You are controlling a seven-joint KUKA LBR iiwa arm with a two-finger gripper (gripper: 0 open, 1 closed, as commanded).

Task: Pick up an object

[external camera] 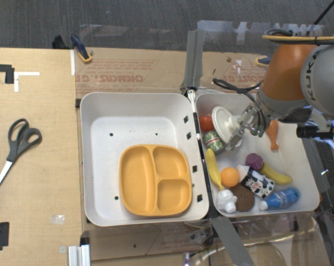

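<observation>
My gripper (236,137) hangs low over the back left of the right bin (306,165), with the orange wrist band above it. Its tip is against a white round cup (221,122) and just right of a green can (212,141). A red object (205,122) lies by the bin's left wall. Further forward lie a yellow banana (212,169), an orange ball (230,177), a purple piece (255,160), a second banana (276,174), a black-and-white block (259,185), a blue bottle (281,198), a brown disc (245,200) and a white figure (226,200). An orange drumstick shape (273,135) lies right of the gripper.
The left bin (100,126) holds an orange-yellow divided plate (155,179). Scissors (14,144) lie on the wooden bench at far left. A blue clamp (81,47) sits at the back, and a grey divider post (192,65) stands between the bins.
</observation>
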